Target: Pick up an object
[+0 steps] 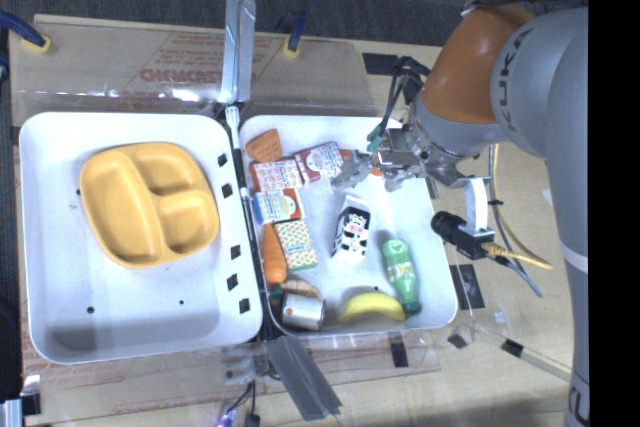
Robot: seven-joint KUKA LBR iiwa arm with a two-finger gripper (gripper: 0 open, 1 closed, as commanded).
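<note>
Bananas come first from where I stand: a yellow banana (372, 307) lies along the near wall of the right bin (434, 255), well below the gripper (375, 165), with a green bottle (400, 273) just beside it and a small brown-and-white can (303, 308) to its left. Closer to the gripper, just below it, sits a black-and-white cow-patterned carton (351, 232), apart from the fingers. Left of that carton stand an orange carrot (274, 255), a green-checked box (296, 244) and a blue-labelled box (277, 206). At the gripper's own level, just to its left, lie two red-and-white cartons (300, 168) and a brown wedge (264, 145). The gripper hangs low over the bin's far right part, with nothing between its fingers that I can see, though I cannot tell how wide they stand. Well off to its left, the left bin (60, 315) holds a yellow divided tray (148, 203).
</note>
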